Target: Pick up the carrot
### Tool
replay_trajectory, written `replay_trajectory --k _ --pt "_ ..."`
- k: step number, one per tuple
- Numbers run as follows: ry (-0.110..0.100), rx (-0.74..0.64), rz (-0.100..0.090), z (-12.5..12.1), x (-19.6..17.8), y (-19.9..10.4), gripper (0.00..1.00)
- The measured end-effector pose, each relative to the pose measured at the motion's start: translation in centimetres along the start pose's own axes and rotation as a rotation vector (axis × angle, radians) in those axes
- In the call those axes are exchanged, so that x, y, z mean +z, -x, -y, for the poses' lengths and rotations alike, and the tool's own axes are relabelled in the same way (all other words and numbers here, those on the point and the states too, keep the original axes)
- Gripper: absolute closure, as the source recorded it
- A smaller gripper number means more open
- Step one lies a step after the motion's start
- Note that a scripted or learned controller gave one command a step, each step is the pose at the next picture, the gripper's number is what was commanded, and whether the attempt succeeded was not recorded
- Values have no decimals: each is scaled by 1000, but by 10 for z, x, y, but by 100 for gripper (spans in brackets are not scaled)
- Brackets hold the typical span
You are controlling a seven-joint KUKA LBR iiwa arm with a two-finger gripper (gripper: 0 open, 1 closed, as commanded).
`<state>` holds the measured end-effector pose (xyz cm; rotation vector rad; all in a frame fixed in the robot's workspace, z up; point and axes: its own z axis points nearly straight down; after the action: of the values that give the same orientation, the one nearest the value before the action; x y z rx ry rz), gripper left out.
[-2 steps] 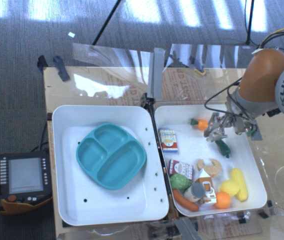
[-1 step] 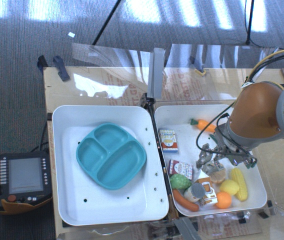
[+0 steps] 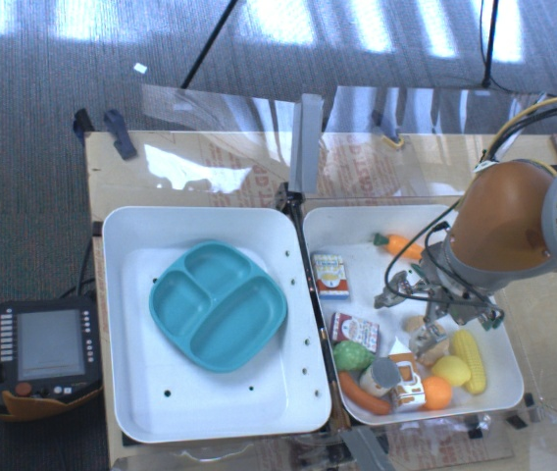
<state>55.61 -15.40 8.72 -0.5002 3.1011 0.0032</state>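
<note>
The carrot (image 3: 365, 393) lies at the lower left of the right bin (image 3: 357, 226), in the lower right of the frame. It is a smooth, tapered orange body, angled down toward the bin's front wall. It touches a green leafy vegetable (image 3: 353, 355) above it and a small grey can (image 3: 383, 373) to its right.

The gripper (image 3: 433, 330) hangs right of and above the carrot, over a pale item near the bin's middle. Whether it is open or closed cannot be told at this resolution.

Probable faults:
- Wrong target. A second orange piece with a green tip (image 3: 398, 244) lies at the top of the bin, and an orange fruit (image 3: 436, 392) sits at the lower right. Colour alone may mislead the pick.
- Crowding. Close neighbours leave little room beside the carrot; a descent may strike the can or the green vegetable.
- Slip. The carrot looks like glossy moulded plastic, and its taper could squeeze out of a pinch.
- Wall contact. The carrot lies near the bin's rim.

Further out, a yellow corn cob (image 3: 470, 359), a lemon (image 3: 451, 370) and printed cartons (image 3: 329, 275) share the bin. The left bin (image 3: 141, 234) holds a teal divided plate (image 3: 219, 305).
</note>
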Motion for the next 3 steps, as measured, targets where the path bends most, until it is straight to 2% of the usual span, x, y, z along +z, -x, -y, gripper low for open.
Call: replay_trajectory --k 1,2,3 --pt "0 209 2 31 -1 38 0" --pt "20 323 -17 72 -2 69 0" --pt "4 324 7 75 -13 73 100"
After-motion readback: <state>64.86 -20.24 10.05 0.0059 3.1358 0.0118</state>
